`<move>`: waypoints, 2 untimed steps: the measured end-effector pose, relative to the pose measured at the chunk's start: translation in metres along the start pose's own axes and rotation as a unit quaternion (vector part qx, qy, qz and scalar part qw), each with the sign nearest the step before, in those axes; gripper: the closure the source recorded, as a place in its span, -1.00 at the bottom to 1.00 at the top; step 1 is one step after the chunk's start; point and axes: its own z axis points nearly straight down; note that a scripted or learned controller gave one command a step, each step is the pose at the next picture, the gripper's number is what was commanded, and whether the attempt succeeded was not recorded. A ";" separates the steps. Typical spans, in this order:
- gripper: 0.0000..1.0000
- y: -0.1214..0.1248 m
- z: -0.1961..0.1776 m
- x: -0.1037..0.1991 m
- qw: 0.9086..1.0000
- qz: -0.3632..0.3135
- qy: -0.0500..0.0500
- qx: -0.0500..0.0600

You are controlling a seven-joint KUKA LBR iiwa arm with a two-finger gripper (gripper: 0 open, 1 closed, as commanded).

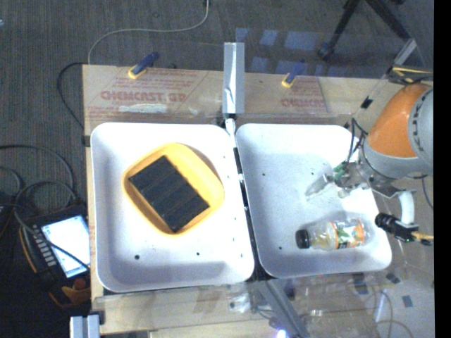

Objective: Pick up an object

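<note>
Reaching in from the right side, the grey arm with the orange band (397, 129) brings its claw (325, 182) over the right white shallow bin (282, 153), near its right wall. The two pale fingers look parted with a gap between them, so I judge the claw released, and nothing lies between the fingers. The nearest thing to pick is the small clear plastic bottle with a black cap and an orange-green label (331, 235), which lies on its side near the front of the same bin, cap to the left, well below the claw and apart from it. In the left white shallow bin (113, 259) there rests a yellow rounded dish with a dark ribbed rectangular block (169, 193) in it, tilted in a diagonal way; this one is far from the claw. I think the step in hand is the approach, because no grasp is made yet. The next move calls for bringing the claw toward the front of the bin until it is above the body of the bottle, turning the fingers across the narrow width of it and not along its length, then going down and closing. The bottle is round and smooth, so it may roll away if only one finger touches it first.
</note>
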 end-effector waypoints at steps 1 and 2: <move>-1.00 -0.072 0.000 0.006 0.999 -0.032 -0.003 -0.008; 1.00 -0.071 -0.009 0.005 0.999 -0.032 -0.006 -0.009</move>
